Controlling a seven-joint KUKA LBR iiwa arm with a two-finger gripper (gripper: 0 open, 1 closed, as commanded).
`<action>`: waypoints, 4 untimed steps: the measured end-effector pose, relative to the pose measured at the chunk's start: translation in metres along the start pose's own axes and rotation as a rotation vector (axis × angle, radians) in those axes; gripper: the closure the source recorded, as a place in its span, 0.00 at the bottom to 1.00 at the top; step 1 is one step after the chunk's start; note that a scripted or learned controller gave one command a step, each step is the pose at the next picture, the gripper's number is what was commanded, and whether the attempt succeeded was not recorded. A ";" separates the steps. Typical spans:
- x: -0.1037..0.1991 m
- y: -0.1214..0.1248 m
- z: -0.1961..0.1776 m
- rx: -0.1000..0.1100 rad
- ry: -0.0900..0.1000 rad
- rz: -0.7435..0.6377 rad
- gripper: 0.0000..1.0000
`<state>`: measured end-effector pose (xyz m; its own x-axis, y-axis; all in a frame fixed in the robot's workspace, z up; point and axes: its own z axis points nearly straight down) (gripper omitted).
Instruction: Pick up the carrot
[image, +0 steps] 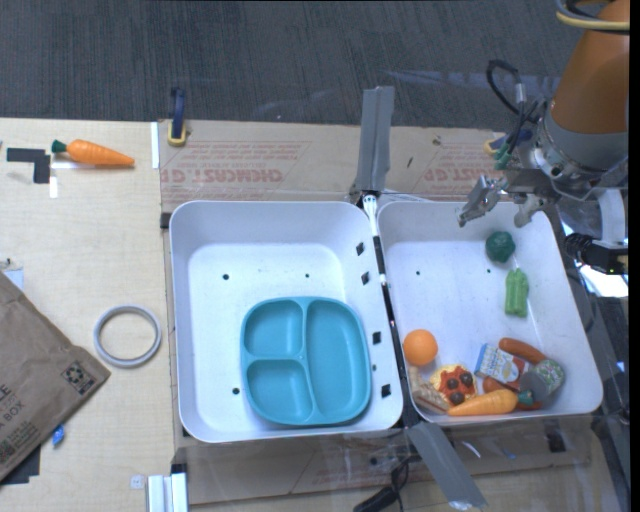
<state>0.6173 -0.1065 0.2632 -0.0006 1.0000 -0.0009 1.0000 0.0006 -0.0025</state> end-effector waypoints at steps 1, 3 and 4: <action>-0.005 0.003 -0.037 -0.002 -0.001 -0.003 0.00; 0.078 -0.096 0.073 0.001 0.000 -0.018 0.00; 0.160 -0.099 0.055 -0.002 0.000 -0.047 0.00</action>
<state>0.5180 0.0534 0.2081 -0.0477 0.9989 -0.0011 0.9989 0.0477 -0.0010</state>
